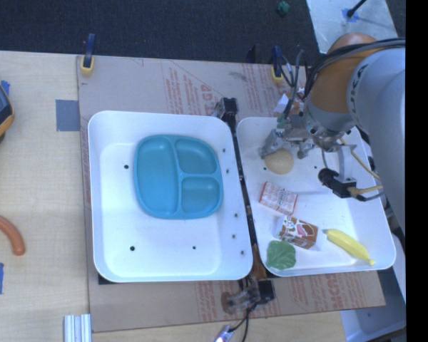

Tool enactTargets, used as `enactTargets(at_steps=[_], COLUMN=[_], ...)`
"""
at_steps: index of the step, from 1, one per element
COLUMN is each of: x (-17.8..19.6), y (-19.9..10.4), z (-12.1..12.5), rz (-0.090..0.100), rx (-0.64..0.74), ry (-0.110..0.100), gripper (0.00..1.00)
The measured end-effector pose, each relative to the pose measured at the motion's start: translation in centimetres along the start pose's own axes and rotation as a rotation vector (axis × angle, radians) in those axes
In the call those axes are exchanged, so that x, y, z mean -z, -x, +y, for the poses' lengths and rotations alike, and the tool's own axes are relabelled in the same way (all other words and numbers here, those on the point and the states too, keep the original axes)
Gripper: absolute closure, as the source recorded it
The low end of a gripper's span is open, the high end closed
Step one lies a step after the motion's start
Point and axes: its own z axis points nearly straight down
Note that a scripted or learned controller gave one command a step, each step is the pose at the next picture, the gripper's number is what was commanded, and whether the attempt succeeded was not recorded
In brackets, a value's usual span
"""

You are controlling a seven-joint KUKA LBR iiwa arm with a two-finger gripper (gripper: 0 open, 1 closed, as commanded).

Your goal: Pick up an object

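Sausage [8, 234] is lying on the bare bench far left of the claw, outside both bins, long axis slanting from upper left to lower right. Left bin [107, 258] is holding a blue divided plate [178, 176], well left of the claw. Claw [286, 145] is sitting in the right bin [367, 219] at its far end, fingers splayed outward; how wide they are set is hard to read from this angle. Round tan ball [278, 162] is sitting right under the claw, touching or nearly touching the fingertips; not clearly pinched between them, so can't call it held. It is round, so no long axis and no pointing direction. Below the claw, toward the near edge: a red-and-white packet [279, 199], then a brown-and-white packet [299, 232], then a green leafy piece [281, 255] at the near left corner. Banana [349, 245] is lying below and right of the claw, long axis slanting from upper left to lower right.
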Motion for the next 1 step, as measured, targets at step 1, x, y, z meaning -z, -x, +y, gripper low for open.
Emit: enactTargets(at_steps=[1], x=[1.35], y=[0.03], z=[0.2], rz=[0.0], rx=[0.002], ry=[0.004], gripper=[1.0])
